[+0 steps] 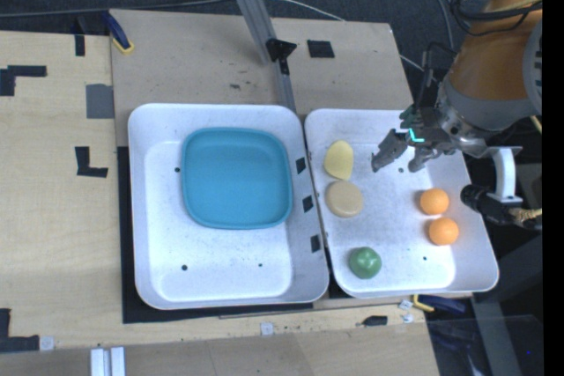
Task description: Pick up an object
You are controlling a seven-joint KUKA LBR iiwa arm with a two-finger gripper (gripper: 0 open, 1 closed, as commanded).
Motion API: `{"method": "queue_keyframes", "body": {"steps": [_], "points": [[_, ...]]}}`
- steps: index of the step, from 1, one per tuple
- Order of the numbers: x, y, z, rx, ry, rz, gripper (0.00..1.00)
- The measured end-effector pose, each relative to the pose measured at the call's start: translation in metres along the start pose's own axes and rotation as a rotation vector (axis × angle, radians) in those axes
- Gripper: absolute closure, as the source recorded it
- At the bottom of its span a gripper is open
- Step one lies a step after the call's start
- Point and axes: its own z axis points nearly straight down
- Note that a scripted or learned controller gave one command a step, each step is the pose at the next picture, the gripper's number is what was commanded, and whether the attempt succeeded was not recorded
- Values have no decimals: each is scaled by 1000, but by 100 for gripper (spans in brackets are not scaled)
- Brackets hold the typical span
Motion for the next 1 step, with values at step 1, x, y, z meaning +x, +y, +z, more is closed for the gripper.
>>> {"method": "queue_keyframes", "body": {"steps": [1], "points": [[0, 0, 0, 0, 0, 0, 0]]}}
